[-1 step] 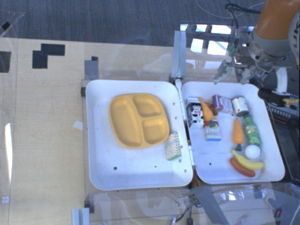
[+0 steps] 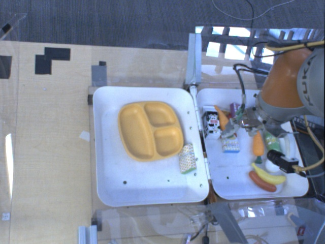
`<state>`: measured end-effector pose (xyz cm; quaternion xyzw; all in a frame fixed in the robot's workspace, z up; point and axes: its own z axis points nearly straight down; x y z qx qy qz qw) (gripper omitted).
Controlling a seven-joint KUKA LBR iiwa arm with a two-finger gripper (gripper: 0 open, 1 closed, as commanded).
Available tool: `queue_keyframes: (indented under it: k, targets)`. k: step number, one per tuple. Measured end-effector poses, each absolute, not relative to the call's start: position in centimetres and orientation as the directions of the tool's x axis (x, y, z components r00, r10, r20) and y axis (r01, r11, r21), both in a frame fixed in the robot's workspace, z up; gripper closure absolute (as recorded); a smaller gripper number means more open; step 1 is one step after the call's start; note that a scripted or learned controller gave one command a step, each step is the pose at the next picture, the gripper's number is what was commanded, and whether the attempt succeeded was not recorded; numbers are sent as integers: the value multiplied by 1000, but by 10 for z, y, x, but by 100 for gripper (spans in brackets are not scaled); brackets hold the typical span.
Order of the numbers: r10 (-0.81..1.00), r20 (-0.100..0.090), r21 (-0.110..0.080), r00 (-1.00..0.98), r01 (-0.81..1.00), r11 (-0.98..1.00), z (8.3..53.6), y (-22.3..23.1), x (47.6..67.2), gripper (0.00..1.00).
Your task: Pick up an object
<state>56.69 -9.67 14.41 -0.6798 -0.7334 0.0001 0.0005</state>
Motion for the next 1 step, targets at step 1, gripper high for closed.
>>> queue_keyframes:
  k: [1]
  targets:
    - [975,-4,11,-222,975,222,89,-116,611,0]
